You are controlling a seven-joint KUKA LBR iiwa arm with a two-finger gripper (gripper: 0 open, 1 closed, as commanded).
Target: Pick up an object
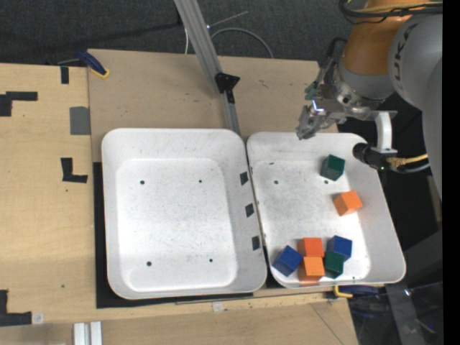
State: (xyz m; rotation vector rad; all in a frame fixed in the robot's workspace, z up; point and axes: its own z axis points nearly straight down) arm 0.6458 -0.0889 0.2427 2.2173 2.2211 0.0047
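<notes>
Two white bins (108,149) are sitting together; I am hanging my gripper (309,129) at twelve o'clock of the right bin (388,228), above the green block (332,167), grabbing nothing.

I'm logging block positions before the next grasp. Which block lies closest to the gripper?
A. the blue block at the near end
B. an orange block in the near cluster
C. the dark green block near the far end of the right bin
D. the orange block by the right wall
C: the dark green block sits alone just below the gripper, while the other blocks lie farther down the right bin.
</notes>
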